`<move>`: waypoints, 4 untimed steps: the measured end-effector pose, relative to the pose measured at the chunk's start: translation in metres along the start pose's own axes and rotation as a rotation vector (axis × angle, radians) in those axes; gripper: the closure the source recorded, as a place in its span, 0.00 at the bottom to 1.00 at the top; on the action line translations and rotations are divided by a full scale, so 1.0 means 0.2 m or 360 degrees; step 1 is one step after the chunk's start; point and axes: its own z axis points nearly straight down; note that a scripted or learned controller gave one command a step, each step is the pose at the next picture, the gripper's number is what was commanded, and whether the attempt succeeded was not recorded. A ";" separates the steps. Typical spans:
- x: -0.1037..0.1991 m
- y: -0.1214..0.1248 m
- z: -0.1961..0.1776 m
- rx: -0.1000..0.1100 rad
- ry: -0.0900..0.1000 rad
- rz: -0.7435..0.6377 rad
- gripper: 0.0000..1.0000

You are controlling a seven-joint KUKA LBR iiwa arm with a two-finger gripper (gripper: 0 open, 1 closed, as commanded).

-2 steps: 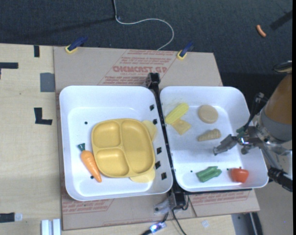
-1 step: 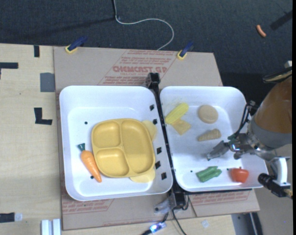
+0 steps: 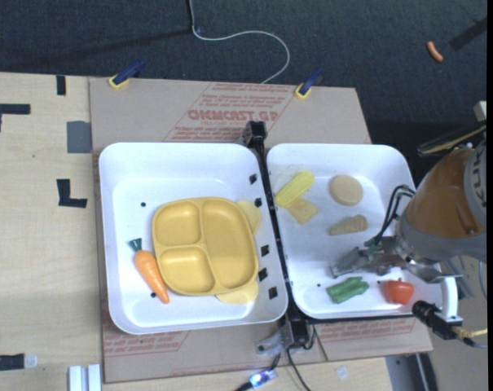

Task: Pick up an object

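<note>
The right bin (image 3: 397, 163) holds a yellow corn cob (image 3: 295, 187), a pale yellow block (image 3: 302, 211), a round tan bun (image 3: 345, 190), a tan bread piece (image 3: 347, 226), a green vegetable (image 3: 346, 288) and a red tomato (image 3: 398, 292). My gripper (image 3: 349, 262) hangs low over the front of this bin, just above the green vegetable and below the bread piece. Nothing shows as held in it. The arm's orange band (image 3: 446, 198) sits over the bin's right edge.
The left bin (image 3: 116, 169) carries a yellow divided plate (image 3: 204, 245) and an orange carrot (image 3: 151, 274) at its front left. Both bins rest on a cardboard sheet (image 3: 230, 108). A white cable (image 3: 254, 39) loops behind them.
</note>
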 end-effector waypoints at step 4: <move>-0.03 -0.03 -0.70 -0.0011 -0.0004 -0.0002 1.00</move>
